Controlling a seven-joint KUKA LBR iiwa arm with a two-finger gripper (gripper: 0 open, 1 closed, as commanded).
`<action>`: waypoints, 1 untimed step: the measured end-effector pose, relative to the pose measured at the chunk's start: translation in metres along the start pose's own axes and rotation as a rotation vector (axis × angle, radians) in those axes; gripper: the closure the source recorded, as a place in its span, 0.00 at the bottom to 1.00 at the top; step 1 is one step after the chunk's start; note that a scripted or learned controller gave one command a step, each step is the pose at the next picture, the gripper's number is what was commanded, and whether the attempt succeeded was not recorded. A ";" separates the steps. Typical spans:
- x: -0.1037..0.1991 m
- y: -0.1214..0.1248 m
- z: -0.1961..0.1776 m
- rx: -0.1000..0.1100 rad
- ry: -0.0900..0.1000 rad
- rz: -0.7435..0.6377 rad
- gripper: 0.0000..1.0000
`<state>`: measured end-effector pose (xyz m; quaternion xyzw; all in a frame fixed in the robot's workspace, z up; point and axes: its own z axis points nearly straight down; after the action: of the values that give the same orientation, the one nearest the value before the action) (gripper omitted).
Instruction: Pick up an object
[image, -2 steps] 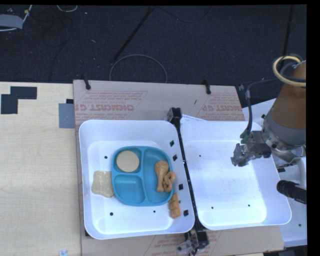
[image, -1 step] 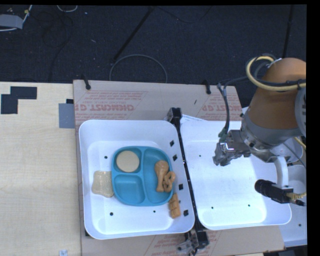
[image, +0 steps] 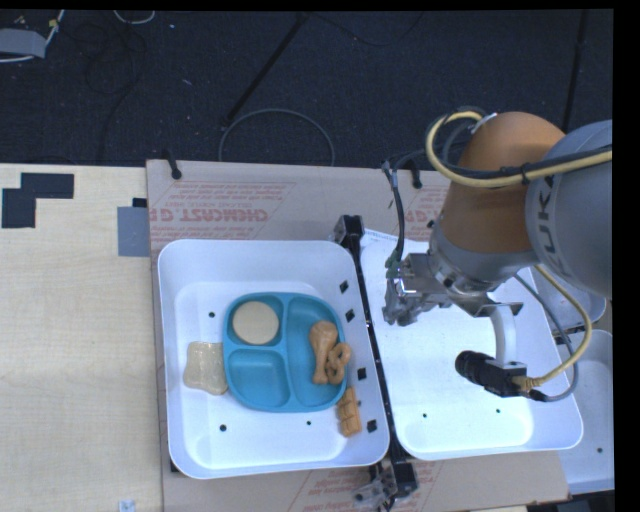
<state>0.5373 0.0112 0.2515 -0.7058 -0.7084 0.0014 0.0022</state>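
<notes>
Over the right bin (image: 480, 430), close to the divider between the two bins, the gripper (image: 398, 305) hangs at the end of the grey arm (image: 560, 215). Its fingers are dark and small against the white floor, and whether they stand apart or together cannot be told from this angle; nothing is visible between them.

Every object that could be picked lies to the gripper's left in the camera view, across the divider, in the left bin (image: 190, 280). Nearest is the knobbly tan piece (image: 328, 352), lying in the right-hand compartment of the blue tray (image: 268, 385) with its long axis running roughly up and down the picture. Just below the tray's corner, on the bin floor, sits a smaller tan chunk (image: 348, 412), also near the divider. Further left, a round pale disc (image: 255, 322) rests in the tray's upper left compartment, and a pale flat slab (image: 205, 368) lies on the bin floor touching the tray's left edge.

The coming move would likely need a short sideways travel over the divider before any descent.
</notes>
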 end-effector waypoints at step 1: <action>0.054 0.010 0.019 0.001 0.000 0.000 1.00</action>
<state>0.5472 0.0650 0.2329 -0.7057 -0.7085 0.0018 0.0026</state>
